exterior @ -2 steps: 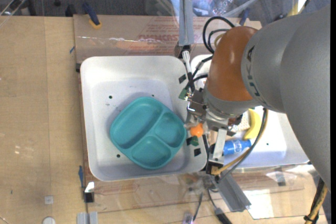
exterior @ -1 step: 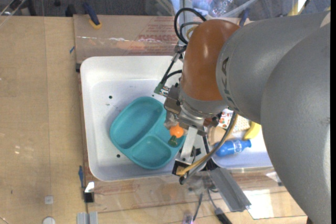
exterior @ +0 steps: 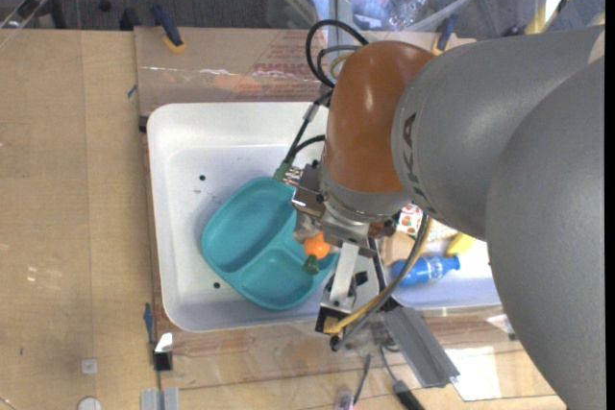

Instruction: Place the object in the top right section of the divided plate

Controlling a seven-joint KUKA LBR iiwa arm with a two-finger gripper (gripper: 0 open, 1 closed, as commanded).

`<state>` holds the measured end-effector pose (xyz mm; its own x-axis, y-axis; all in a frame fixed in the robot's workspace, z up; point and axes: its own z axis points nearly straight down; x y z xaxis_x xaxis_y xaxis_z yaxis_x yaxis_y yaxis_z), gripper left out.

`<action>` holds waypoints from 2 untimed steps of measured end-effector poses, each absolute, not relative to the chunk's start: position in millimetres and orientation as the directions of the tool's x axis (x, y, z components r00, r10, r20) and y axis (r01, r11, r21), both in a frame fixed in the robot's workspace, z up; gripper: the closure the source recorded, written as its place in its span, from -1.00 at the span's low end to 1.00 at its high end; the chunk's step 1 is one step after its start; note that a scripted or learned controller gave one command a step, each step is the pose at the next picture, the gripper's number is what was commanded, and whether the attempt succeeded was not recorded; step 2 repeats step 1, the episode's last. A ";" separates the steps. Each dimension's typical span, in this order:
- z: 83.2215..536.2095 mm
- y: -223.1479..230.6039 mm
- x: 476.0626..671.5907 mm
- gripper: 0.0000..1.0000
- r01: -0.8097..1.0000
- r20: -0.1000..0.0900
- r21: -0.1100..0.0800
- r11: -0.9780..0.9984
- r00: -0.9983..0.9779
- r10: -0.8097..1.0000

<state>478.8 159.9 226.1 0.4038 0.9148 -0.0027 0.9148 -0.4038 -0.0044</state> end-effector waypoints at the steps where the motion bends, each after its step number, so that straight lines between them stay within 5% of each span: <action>1: 188.1 167.2 492.7 1.00 0.961 -0.002 -0.006 -0.275 0.275 0.961; 2: 188.1 167.2 492.7 1.00 0.961 -0.002 -0.006 -0.275 0.275 0.961</action>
